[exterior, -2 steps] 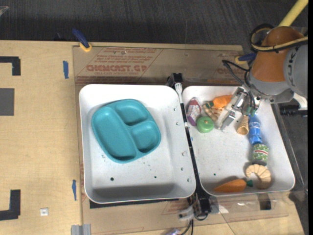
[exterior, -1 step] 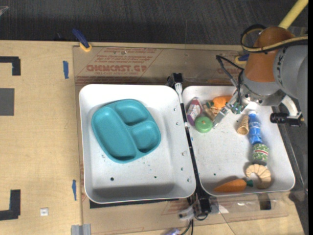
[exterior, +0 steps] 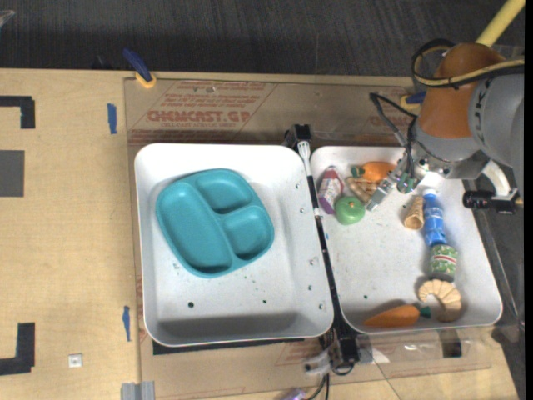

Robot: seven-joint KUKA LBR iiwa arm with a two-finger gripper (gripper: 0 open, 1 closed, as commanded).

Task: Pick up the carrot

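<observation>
Your gripper [exterior: 398, 182] hovered over the right bin's [exterior: 491, 282] far end, claw state impossible to tell, carrot [exterior: 391, 316] well apart by the near wall.

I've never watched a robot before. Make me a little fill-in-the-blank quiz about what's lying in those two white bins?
1. The teal divided tray lies in the ____ bin.
2. The carrot lies along the right bin's ____ edge.
3. The gripper hangs over the ____ bin, near its far end.
4. The small apple is ____ in colour.

Missing words: left; near; right; green
</observation>
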